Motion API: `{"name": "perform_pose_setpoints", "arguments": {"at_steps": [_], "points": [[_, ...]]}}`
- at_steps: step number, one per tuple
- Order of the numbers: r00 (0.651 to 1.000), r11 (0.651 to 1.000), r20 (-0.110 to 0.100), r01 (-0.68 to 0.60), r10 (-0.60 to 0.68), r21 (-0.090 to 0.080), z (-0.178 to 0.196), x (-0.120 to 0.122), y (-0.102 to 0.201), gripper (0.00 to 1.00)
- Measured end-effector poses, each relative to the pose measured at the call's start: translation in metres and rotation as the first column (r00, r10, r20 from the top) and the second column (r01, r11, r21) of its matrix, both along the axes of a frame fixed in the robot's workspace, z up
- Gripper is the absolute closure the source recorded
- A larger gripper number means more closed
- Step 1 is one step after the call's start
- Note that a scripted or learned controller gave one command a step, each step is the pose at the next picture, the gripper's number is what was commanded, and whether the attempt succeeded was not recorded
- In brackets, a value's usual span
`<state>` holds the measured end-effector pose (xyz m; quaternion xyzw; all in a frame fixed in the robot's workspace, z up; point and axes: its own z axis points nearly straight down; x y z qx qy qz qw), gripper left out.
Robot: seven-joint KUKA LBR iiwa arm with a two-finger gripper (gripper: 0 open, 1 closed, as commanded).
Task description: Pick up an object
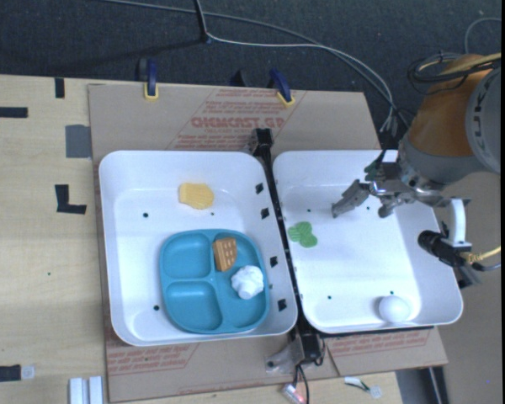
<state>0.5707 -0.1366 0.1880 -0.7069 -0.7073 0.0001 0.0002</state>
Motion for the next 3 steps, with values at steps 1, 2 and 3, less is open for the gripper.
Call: {"name": "perform_pose_setpoints", "arguments": {"at_steps": [1,2,3], "points": [[0.999,0.999,-0.004,-0.038,0.038,0.0,-0.106,-0.045,-0.002,0.0],[1.0,1.0,0.009,-0.008,0.008,0.002,0.001,-0.062,0.087,0.0],[1.0,1.0,0.005,-0.002,0.002,0.001,0.056,-0.071,0.107,0.0]]}}
